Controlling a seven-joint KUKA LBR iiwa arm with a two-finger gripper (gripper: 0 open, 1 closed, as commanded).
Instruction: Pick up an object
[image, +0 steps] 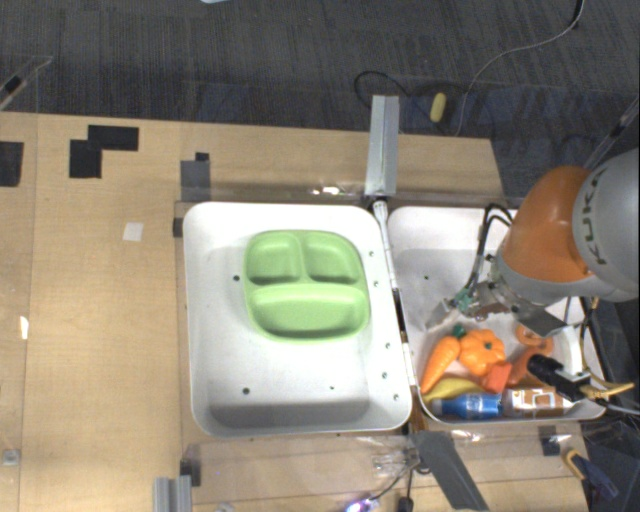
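Nearest to me, a blue bottle (470, 405) lies against the near wall of the right bin (430, 232), just in front of the orange pepper (482, 350). A yellow banana (450, 388) is wedged between that bottle and the pepper. A carrot (440, 362) leans touching the pepper's left side. All of it is packed tight, so I judge the main risk to be a grasp that catches two things at once, or nudges one and rolls the rest.

The gripper (472, 305) hovers just behind the pepper, over bare bin floor. From this slant I cannot tell whether it is released or clenched, and nothing shows in its hold. If it drops straight down from there, it may close on nothing, or clip the pepper's rounded back and shove it into the carrot. The pepper looks smooth and bulbous, so it is likely to squirt out of a shallow pinch.

Further off, left of the pepper beyond the divider, a green plate (305, 283) lies flat in the left bin (210, 330), hard to pinch anyway
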